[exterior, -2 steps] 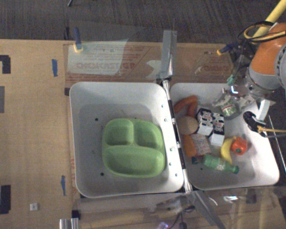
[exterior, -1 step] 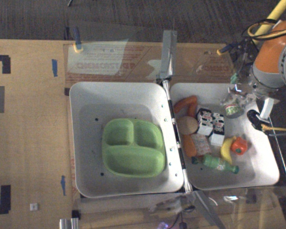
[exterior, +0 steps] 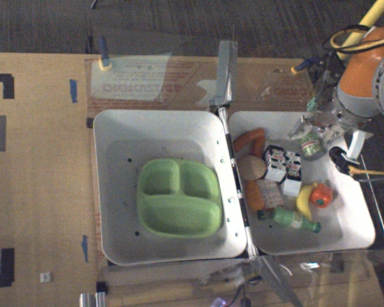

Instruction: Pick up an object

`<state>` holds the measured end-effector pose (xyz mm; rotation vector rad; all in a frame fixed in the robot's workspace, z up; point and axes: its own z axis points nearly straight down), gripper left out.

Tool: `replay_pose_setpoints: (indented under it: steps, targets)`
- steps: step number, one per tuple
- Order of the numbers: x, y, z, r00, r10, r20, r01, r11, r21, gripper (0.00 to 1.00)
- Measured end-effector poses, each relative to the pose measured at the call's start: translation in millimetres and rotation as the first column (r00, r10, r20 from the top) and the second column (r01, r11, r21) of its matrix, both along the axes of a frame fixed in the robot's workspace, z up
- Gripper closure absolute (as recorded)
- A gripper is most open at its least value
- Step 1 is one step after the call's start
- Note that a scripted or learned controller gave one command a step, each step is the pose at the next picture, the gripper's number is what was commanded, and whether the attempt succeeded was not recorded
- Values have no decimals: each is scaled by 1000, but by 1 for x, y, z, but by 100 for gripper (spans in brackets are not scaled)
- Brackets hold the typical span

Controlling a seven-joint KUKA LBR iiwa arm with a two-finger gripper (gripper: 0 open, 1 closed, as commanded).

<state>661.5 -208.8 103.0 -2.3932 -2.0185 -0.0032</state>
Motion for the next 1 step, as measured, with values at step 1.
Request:
replay_pose_setpoints:
  steps: [1]
  targets:
    - [0, 0, 0, 1000, 0, 0, 0, 1000, 0, 0]
